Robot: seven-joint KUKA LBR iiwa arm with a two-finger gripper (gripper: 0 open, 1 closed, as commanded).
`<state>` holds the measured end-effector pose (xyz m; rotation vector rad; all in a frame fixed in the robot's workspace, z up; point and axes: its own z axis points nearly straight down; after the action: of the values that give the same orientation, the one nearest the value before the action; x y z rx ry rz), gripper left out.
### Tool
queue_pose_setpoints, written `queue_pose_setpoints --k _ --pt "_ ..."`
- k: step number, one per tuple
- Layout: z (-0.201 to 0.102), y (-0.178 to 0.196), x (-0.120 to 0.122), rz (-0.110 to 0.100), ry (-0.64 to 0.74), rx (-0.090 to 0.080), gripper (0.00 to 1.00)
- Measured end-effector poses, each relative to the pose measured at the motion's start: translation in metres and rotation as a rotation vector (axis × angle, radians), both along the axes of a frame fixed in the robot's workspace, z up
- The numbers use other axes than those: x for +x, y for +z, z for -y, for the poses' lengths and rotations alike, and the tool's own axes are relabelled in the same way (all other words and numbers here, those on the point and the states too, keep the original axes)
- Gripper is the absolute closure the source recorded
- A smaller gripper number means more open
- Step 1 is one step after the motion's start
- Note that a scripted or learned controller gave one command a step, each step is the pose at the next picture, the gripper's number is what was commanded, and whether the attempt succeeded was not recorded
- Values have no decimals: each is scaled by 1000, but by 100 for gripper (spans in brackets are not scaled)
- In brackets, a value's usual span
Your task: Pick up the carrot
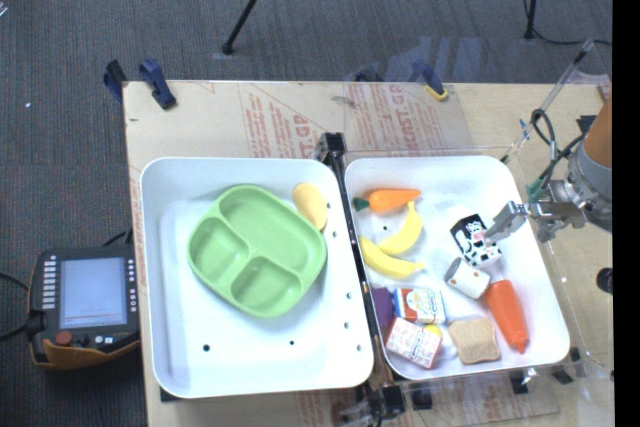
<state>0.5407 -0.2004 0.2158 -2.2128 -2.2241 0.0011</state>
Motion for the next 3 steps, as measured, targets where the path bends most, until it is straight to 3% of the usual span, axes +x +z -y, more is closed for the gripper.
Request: queue_pose_setpoints --k 1,2,3 --pt "-46 -35 93 -2 -111 0 0" --pt "-111 -131 102 -5 -234 -3 0" --pt "-108 -130 102 -5 -313 -1 0"
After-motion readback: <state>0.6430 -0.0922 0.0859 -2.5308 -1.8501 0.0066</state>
